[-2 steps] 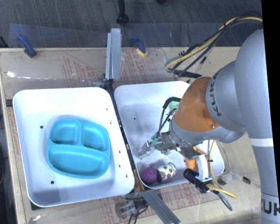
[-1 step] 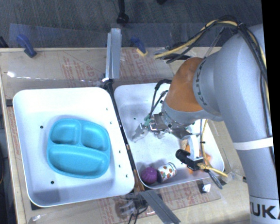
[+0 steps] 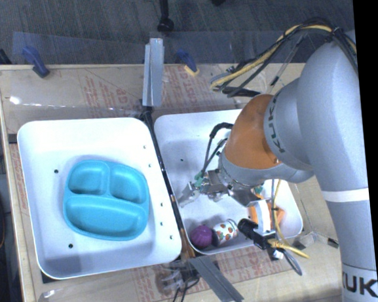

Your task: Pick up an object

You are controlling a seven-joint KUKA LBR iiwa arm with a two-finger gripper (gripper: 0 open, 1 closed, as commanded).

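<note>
- Gripper (image 3: pixel 194 191) — over right bin (image 3: pixel 175 138); grip state could not be told.
- Purple ball (image 3: pixel 201 235) — just below it.
- Blue tray (image 3: pixel 106 199) — well left.

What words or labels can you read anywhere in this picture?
"KUKA" runs down the arm beside its orange band.
"KU", cut off by the frame's edge, stands on the arm's base.
Faint red print covers the bench, too blurred to read.
</note>
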